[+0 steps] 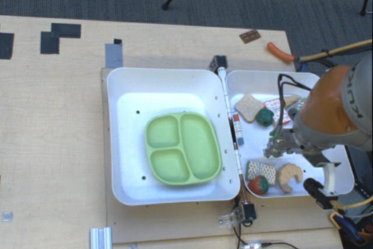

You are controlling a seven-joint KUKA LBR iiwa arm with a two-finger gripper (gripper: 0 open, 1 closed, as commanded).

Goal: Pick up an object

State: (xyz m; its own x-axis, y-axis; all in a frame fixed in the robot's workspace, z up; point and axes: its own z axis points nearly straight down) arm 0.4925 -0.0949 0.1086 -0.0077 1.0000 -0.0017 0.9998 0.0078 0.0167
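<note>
From my feed I see the grey arm with its orange band (329, 105) reaching in over the right shallow white bin (344, 181), its pincer (277, 146) down near the middle of that bin; I cannot tell how it stands or whether it has hold of anything.

In that bin, a tan slice of toy bread (249, 107) lies at the far left, with a dark green round toy (265, 117) touching its right edge and a red-and-white packet (274, 105) just beyond. Nearer me, a pale checkered cracker-like block (260, 170) sits above a red round toy with a green top (258, 185), and a beige croissant-shaped toy (289, 175) lies just to their right.

The left shallow white bin (125, 125) carries a light green three-compartment plastic plate (182, 148). Both bins rest on the light wooden table (52, 143).
</note>
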